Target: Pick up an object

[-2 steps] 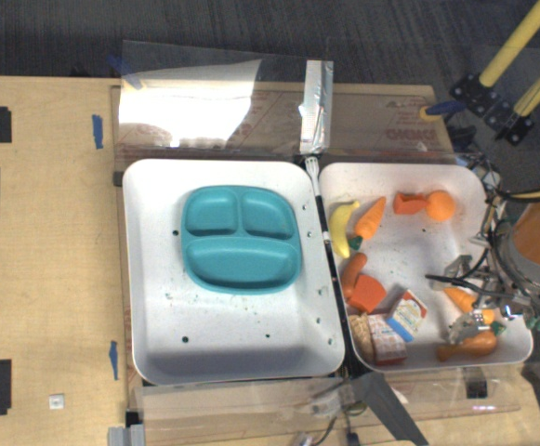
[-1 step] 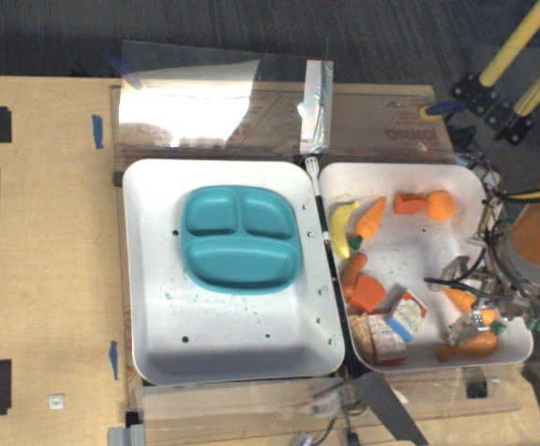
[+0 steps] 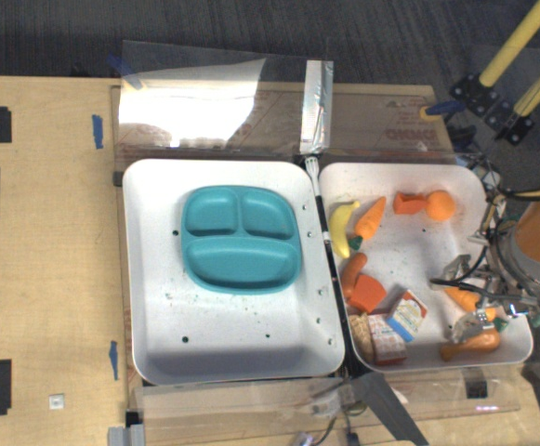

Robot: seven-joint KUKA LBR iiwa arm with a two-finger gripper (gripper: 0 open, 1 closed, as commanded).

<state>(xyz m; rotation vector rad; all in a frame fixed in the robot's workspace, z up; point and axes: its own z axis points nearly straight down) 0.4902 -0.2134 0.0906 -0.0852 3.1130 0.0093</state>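
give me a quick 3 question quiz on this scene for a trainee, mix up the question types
1. True or false: the teal divided plate lies in the left bin.
2. Which lies closest to the gripper? A) the banana B) the orange carrot at the right bin's near corner C) the teal divided plate
3. Fill in: the small carton lies in the ____ bin.

Key
1. True; it sits near the middle of that bin.
2. B; the carrot lies just beneath the gripper, while the banana is against the right bin's left wall.
3. Right.

Dark grey carpet floor (image 3: 251,17); light wooden bench (image 3: 37,249); yellow tripod legs (image 3: 530,26).
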